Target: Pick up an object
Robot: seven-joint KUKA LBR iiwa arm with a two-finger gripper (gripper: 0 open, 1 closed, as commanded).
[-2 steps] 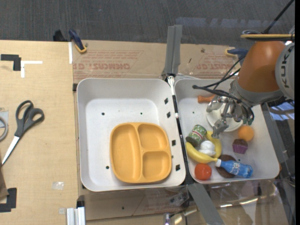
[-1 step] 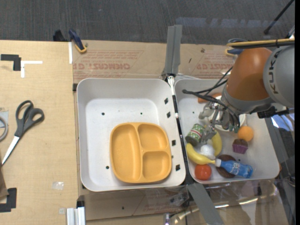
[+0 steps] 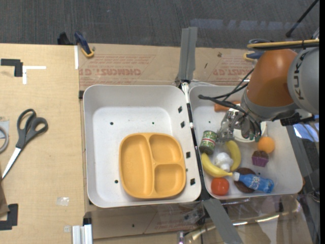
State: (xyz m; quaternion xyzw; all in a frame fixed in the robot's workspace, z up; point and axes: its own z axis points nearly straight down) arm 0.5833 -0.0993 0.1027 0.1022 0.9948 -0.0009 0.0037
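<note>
The right bin [image 3: 289, 187] holds several small items. A green can [image 3: 207, 141] lies by its left wall, with a yellow banana [image 3: 231, 159] curled around a white lump [image 3: 222, 159] just below it. Further along are a red tomato [image 3: 220, 186], a blue bottle [image 3: 255, 182], a purple cup [image 3: 260, 159] and an orange [image 3: 265, 144]. My gripper [image 3: 231, 126] hangs low over the bin's middle, just right of and above the can and over the banana's upper end. The arm's orange band hides the bin's back right part.
The left bin [image 3: 101, 111] carries a yellow divided plate [image 3: 152, 164]. An orange stick-like item [image 3: 221, 106] lies at the right bin's back. Scissors [image 3: 24, 131] rest on the wooden bench to the left. A grey post [image 3: 187, 55] stands behind the bins' shared wall.
</note>
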